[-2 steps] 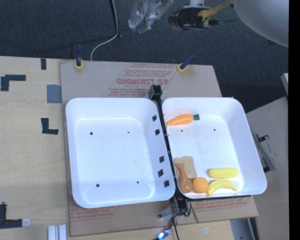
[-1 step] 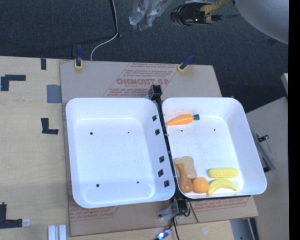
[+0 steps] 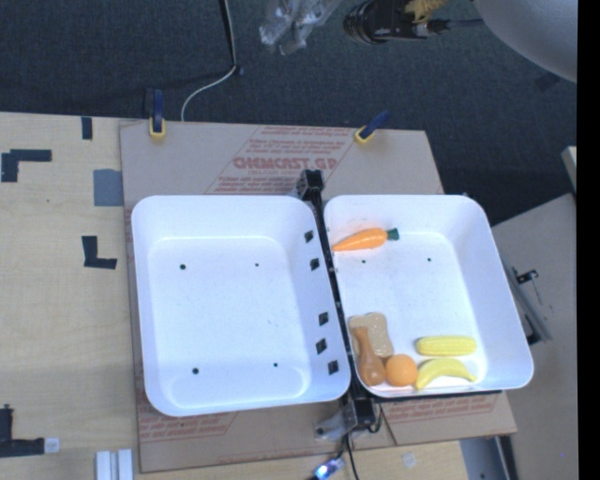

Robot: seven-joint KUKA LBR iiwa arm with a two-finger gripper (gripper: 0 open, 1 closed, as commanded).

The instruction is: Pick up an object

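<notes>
Nothing is grasped yet: the blurred gripper (image 3: 292,23) hangs at twelve o'clock, its state impossible to tell, and must descend toward the orange plastic carrot (image 3: 361,240) in the right white bin (image 3: 502,281).

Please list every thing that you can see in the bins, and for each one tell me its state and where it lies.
carrot: lying flat, right bin, far side by the divider.
bread slice: lying flat, near left corner.
orange: resting beside the bread slice.
corn cob: lying flat.
banana: lying flat, near edge.
gripper: raised beyond the bins, blurred.
</notes>
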